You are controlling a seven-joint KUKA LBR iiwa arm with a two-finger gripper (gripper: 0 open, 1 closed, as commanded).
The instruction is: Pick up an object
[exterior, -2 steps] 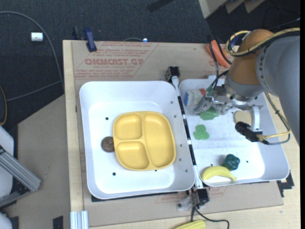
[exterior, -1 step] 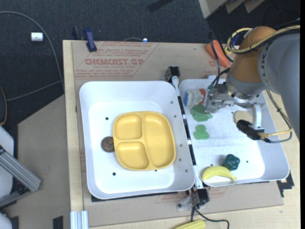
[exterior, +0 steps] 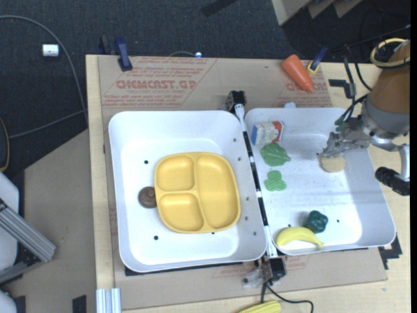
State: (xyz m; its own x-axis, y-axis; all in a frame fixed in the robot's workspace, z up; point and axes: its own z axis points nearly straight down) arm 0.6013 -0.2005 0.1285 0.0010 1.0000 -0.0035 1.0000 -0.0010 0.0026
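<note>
One smooth, curved yellow banana (exterior: 299, 238)

This looks like a robot lab, not a home. A plain wooden bench (exterior: 163, 80) holds 2 white bins (exterior: 130, 135) set side by side, with clamps (exterior: 122, 53) at its edge. The food in the bins is toy food, like a plastic banana (exterior: 298, 238). Cables (exterior: 39, 31) run over dark carpet (exterior: 52, 103), and metal frame bars (exterior: 23, 230) stand nearby.
</note>
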